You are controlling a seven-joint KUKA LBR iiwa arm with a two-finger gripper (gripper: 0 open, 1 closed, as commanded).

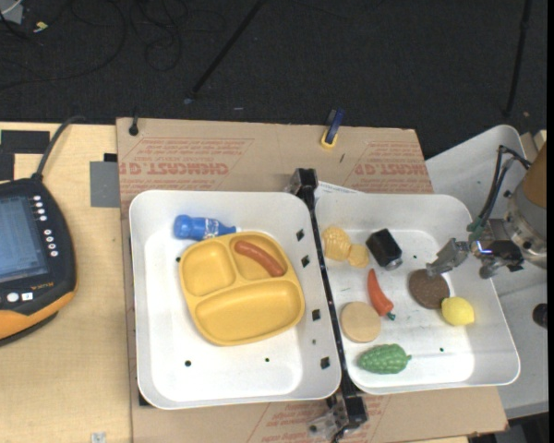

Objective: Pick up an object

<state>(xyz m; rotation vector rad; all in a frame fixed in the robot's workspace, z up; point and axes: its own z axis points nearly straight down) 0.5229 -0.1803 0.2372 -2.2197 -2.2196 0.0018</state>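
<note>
Arm (534, 212) cut off at right edge, only wrist end showing. Gripper (463, 255) small and blurred, finger state unreadable. Pendant (18, 258) clipped by left edge. Blue object (201, 227) partly hidden behind yellow tray (242, 289), type unclear.

Yellow tray (243, 317); blue bottle (199, 227); red pepper (379, 293); green bumpy vegetable (383, 359); white bins (157, 340).

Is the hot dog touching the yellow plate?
Touching. The camera view shows the hot dog lying inside the upper right compartment of the yellow plate, resting on its surface.
</note>
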